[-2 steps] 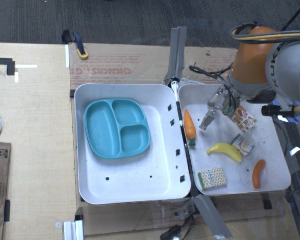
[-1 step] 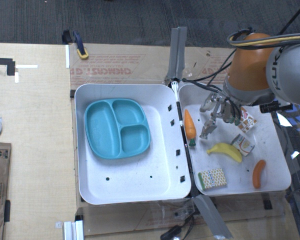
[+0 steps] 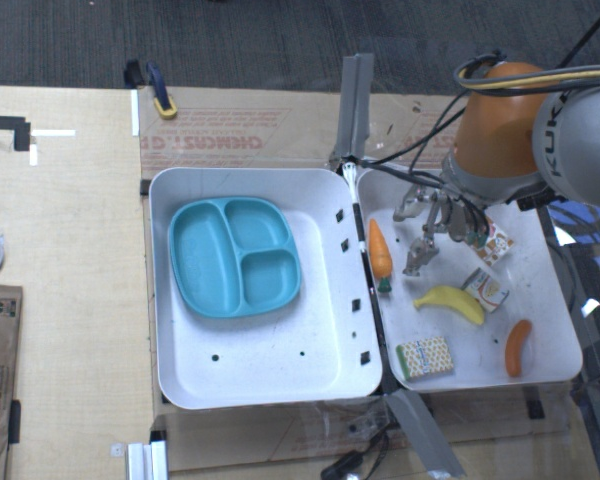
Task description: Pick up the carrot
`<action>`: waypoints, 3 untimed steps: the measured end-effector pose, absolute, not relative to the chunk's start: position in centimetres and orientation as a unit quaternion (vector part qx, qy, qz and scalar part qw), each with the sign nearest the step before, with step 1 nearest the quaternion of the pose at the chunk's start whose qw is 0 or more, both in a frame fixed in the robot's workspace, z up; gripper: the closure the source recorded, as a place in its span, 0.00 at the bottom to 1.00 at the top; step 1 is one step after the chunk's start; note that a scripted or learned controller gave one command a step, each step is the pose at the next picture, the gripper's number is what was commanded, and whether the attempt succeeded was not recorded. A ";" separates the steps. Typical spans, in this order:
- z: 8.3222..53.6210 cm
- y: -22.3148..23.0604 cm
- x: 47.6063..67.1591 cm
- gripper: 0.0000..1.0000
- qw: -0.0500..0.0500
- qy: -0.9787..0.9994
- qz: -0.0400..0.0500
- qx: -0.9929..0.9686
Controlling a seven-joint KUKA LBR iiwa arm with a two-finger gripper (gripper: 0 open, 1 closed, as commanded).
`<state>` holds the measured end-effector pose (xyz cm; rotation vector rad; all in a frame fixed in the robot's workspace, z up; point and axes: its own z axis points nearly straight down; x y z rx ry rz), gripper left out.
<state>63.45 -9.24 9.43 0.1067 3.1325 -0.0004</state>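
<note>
The carrot (image 3: pixel 379 251), orange with a green stub at its near end, lies in the right bin (image 3: pixel 552 368) close against the bin's left wall. My gripper (image 3: pixel 427 238) hangs over the right bin's middle, a short way right of the carrot and apart from it. Its fingers (image 3: pixel 416 258) point down and stand open with nothing between them. The grey arm with its orange band (image 3: pixel 500 118) reaches in from the upper right.
A yellow banana (image 3: pixel 450 302), a small carton (image 3: pixel 489 290), a patterned packet (image 3: pixel 423 356), an orange sausage-like piece (image 3: pixel 517 348) and a snack wrapper (image 3: pixel 494 245) share the right bin. The left bin (image 3: pixel 180 368) holds a blue divided plate (image 3: pixel 235 256).
</note>
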 end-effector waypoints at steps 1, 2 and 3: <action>9.4 -9.5 63.7 0.00 0.004 0.998 0.000 -0.069; 9.4 -11.5 64.3 0.00 0.004 0.950 0.000 -0.311; 9.3 -11.5 62.9 0.00 0.002 0.876 0.001 -0.482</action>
